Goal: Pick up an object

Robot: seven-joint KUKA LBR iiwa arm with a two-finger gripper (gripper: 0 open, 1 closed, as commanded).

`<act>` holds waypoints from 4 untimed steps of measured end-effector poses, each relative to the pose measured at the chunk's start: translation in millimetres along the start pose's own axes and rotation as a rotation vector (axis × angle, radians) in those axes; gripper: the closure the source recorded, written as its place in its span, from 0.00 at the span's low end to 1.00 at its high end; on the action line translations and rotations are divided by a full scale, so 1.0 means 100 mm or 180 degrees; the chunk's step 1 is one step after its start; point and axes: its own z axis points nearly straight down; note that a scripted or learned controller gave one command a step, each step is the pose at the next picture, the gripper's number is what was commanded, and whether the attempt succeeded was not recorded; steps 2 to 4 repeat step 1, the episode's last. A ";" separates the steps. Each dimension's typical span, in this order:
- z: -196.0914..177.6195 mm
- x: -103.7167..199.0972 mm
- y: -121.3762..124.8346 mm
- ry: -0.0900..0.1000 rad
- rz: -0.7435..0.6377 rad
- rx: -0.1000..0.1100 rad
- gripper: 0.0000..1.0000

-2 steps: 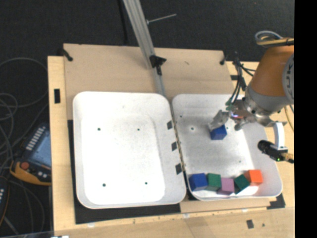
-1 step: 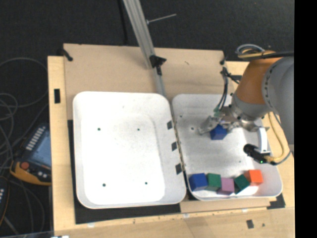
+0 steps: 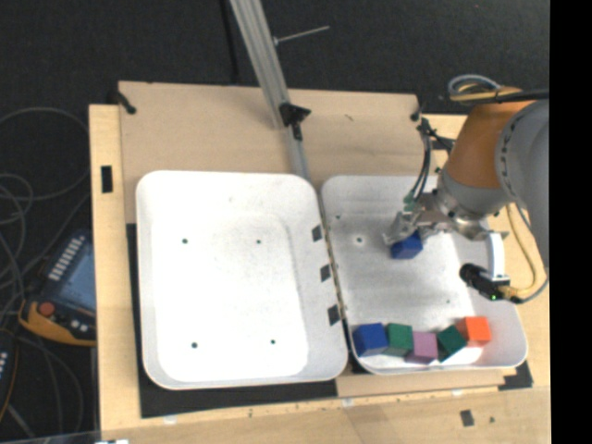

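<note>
We are logging one bench (image 3: 213, 123), a pale board carrying two shallow white bins set side by side, their inner edges touching.

Left bin (image 3: 231, 276): we are finding nothing in it beyond four small dark dots on its floor.

Right bin (image 3: 435, 294): we are counting six blocks in all. Five are lying in a row along the near wall, from left to right: one blue cube (image 3: 370, 338), one green cube (image 3: 400, 339), one lilac cube (image 3: 424, 345), one dark green cube (image 3: 451, 340) sitting tilted, and one orange cube (image 3: 477, 329). The sixth, a blue block (image 3: 405, 246), is sitting toward the far middle of the bin, well apart from the row.

Arm: one, grey with an orange band (image 3: 476, 151), reaching in from the right. Its gripper (image 3: 408, 230) is hanging right over the blue block, the fingers meeting the block's top; we cannot tell whether they are closing on it or merely touching it.

Off the bench to the left, one handheld pendant (image 3: 65, 289) with an orange rim is lying among dark cables. We are reading no legible writing anywhere.
</note>
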 end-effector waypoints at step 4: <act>0.06 0.63 -0.03 -0.0006 -0.0022 -0.0028 1.00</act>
